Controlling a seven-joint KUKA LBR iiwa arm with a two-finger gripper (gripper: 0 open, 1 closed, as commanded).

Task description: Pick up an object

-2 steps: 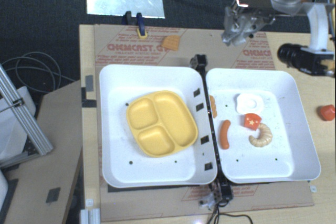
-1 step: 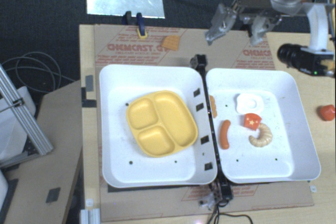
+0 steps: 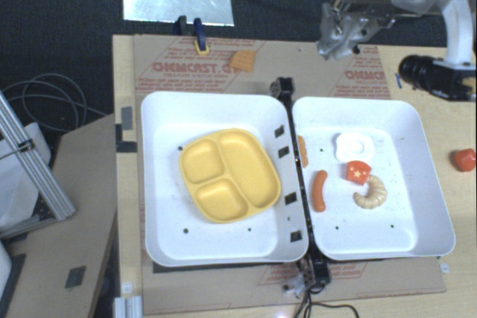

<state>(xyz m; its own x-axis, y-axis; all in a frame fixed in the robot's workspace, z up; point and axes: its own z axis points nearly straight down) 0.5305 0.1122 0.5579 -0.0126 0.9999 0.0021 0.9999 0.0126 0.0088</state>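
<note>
Near edge: two white bins side by side, left bin w/ a yellow tray, right bin w/ the small stuff: sausage, shrimp, strawberry, a white egg. Gripper hangs high at the far side, beyond the right bin, nothing in it; can't tell how wide it's open. Looks like the approach step, no pick begun. Next it needs to come nearer and drop over one item, prob. the sausage, which lies apart from the rest.
</note>
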